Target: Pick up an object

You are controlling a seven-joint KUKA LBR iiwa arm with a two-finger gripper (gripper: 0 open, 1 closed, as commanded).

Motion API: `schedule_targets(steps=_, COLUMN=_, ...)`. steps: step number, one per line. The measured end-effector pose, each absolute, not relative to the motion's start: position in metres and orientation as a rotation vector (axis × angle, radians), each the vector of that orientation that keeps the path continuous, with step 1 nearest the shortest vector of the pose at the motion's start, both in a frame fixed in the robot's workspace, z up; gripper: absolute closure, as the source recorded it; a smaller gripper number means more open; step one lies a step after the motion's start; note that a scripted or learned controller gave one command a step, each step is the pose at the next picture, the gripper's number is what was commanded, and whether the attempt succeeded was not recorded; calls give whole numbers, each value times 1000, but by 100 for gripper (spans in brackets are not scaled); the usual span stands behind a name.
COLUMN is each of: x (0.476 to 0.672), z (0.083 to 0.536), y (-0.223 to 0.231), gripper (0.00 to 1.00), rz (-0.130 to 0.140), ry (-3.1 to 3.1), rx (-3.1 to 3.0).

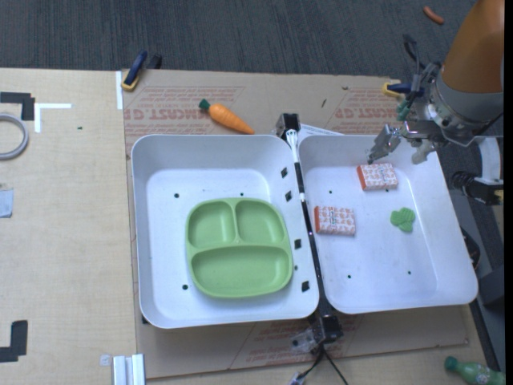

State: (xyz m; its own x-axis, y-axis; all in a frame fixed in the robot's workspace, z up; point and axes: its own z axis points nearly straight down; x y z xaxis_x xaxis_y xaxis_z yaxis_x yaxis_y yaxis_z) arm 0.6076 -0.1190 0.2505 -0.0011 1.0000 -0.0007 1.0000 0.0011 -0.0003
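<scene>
Orange-banded arm in the camera view: its end effector (390,140) hovers at the right bin's (449,287) far edge, fingers apart and holding nothing, so the pick is not yet done. The nearest snack packet (377,176) lies just below it; another packet (335,220) sits nearer the divider.

Looked down from high above the bench (64,215) at a slant. Took in both white bins (152,295) side by side, with some dark floor (240,14) at the top.
</scene>
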Motion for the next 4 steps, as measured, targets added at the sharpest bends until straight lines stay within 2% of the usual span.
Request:
schedule_targets(steps=1, x=606, z=92, y=-142, gripper=0, rz=-1, ry=2326, rx=2112)
schedule_targets(steps=2, x=648, z=89, y=-141, gripper=0, rz=-54, ry=2349, rx=2147)
schedule_targets(steps=3, x=646, z=88, y=-158, gripper=0, rz=-50, ry=2653, rx=1787)
schedule_targets(steps=4, x=649, z=100, y=-164, gripper=100, rz=-54, ry=2633, rx=1771)
